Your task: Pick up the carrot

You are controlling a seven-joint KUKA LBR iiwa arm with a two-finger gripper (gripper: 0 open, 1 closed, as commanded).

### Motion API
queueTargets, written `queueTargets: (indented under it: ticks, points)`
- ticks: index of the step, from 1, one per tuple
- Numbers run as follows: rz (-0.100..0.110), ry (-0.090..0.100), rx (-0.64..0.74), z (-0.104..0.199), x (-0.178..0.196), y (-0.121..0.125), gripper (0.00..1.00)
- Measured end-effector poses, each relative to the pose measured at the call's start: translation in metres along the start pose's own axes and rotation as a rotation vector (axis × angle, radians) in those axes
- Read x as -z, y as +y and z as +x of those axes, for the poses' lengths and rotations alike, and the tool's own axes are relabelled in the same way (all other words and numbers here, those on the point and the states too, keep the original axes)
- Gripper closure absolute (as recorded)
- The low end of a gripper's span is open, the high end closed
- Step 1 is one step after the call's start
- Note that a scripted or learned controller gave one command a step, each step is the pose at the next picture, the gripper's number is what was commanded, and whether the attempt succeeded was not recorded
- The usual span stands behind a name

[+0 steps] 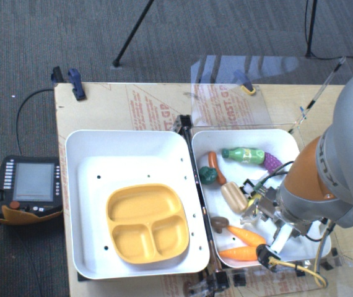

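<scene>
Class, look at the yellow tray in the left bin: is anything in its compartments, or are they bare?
Bare. The yellow tray shows plain yellow floors in all three compartments; the toy food lies in the right bin.

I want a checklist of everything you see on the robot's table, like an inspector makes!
Surface: bench bearing left bin and right bin.
Job's things: two carrots in the right bin, one above the other.
Clutter: yellow tray in the left bin; green bottle, purple grapes, sausage, bread roll.
Grippers: pincer over the right bin, near the upper carrot.
Cables: yellow cable at the arm.
Surroundings: handheld controller on the floor, blue clamp.
</scene>
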State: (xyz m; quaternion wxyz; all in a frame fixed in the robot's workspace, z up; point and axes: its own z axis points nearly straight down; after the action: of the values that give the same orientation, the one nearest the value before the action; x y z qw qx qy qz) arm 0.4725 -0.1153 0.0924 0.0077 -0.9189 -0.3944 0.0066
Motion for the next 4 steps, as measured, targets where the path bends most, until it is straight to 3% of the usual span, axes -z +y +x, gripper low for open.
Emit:
queueTargets:
  ticks: [1, 2, 4]
  points:
    - [-0.016, 0.001, 0.098, 0.020, -0.007, -0.016, 0.00]
    - [-0.008, 0.000, 0.098, 0.019, 0.001, -0.016, 1.00]
    - [0.002, 0.001, 0.096, 0.017, 0.017, -0.015, 1.00]
